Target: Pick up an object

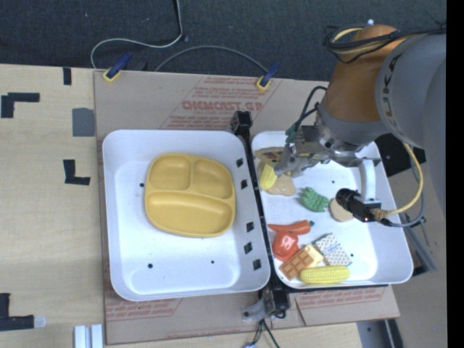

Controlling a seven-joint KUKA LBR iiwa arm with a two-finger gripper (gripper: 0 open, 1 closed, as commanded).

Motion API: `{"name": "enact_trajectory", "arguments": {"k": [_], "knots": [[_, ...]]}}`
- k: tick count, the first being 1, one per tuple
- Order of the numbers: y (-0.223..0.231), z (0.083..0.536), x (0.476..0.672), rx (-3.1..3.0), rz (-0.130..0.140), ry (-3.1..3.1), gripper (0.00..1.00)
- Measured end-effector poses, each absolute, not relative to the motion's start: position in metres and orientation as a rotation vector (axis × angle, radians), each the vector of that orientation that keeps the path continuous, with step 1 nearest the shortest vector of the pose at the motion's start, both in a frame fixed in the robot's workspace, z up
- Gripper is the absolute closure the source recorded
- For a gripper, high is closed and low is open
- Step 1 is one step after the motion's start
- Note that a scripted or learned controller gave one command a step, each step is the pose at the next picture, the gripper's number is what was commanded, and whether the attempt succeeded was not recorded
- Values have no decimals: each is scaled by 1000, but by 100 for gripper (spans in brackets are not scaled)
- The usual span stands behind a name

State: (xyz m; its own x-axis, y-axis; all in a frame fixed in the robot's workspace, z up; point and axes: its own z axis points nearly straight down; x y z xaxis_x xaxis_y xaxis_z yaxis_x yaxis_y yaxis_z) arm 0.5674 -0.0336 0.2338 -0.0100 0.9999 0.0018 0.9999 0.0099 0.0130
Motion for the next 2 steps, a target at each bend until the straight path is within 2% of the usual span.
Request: {"name": "enact_trajectory", "arguments": {"k": [1,2], "knots": [[-11,181,593,2219,-5,2227,100],[9,184,613,2218,0,2226,100]]}}
